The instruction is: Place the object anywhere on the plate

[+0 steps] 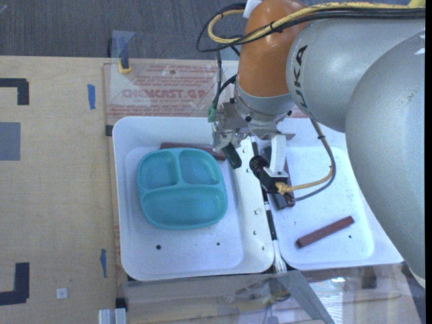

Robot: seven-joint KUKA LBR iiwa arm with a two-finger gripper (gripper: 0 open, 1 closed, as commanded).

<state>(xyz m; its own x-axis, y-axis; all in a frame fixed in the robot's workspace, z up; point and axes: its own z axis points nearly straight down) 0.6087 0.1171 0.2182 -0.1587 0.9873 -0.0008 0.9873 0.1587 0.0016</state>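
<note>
The teal plate (181,187), split into three compartments, lies flat in the left white bin (135,248), and I take my bearings from it. Just beyond its far edge, a thin brown bar (185,146) lies along the bin floor, partly hidden behind the plate's rim and running in under the arm. A second brown bar (325,231) lies well to the right of the plate, in the right white bin (351,252), tilted with its right end farther away. The grey arm (364,79) with its orange band (266,46) reaches in from the right, and the claw (233,155) hangs just off the plate's upper right corner, close to the ridge between the two bins. Whether the claw is clenched or released I cannot tell from here, since the wrist covers it. A yellow cable (314,179) loops below the wrist, right of the plate. Both bins sit on the pale wooden desk (54,201).
</note>
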